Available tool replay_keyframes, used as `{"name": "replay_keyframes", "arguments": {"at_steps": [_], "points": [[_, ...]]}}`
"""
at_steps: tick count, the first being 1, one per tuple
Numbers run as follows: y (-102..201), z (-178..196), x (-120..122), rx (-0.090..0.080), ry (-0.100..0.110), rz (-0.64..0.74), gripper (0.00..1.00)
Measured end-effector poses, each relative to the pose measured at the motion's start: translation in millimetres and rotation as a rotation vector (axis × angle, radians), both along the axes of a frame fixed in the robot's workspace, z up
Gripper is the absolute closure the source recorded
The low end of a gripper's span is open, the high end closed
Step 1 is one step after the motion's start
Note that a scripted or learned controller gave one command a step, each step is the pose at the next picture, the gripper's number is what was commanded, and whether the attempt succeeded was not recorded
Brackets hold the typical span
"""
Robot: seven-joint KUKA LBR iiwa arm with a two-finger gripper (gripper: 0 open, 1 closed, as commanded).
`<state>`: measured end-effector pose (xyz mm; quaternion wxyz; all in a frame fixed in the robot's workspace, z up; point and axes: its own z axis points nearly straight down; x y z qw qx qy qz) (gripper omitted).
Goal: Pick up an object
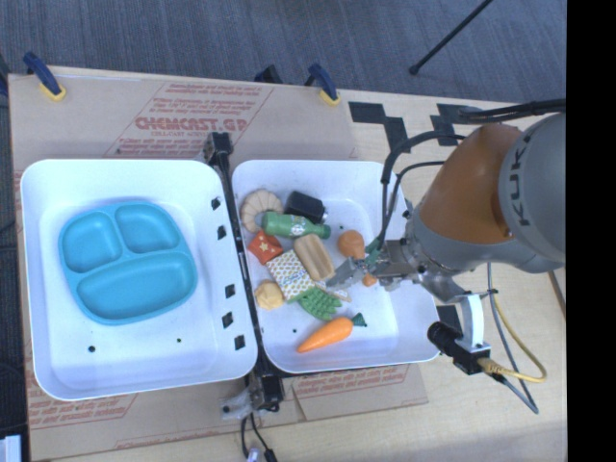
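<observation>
The left bin (pixel 38 287) held a blue divided plate (pixel 127 260), lying flat with its three compartments facing up, well apart from the toys. Past the black divider, the right bin (pixel 385 340) carried a loose cluster of play food toward its left and middle. A round tan biscuit-like piece (pixel 258 206) sat at the top of the cluster, with a black block (pixel 305 205) just beside it to the right and a green bottle (pixel 295 225) lying on its side below both. Under the bottle lay a small red piece (pixel 266 246), a tan bread-like log (pixel 314 256) and a checkered square (pixel 288 273), crowded together and touching. Lower still were a small yellow lump (pixel 269 296), a green leafy piece (pixel 320 303) and an orange carrot (pixel 328 334), the carrot lying apart near the bin's front wall. A small orange ball (pixel 350 243) rested just right of the log. The gripper (pixel 348 275) reached in low beside that ball and the log; whether it was open or closed could not be told from the view.
</observation>
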<state>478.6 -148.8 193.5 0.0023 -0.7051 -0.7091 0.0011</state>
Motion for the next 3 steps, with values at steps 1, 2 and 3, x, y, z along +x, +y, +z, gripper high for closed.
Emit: {"name": "replay_keyframes", "arguments": {"at_steps": [1,2,3], "points": [[14,-85,90,-0.001,0.001,0.060,0.00],[13,-74,91,-0.001,0.002,0.064,1.00],[42,53,47,-0.001,-0.004,0.159,1.00]]}}
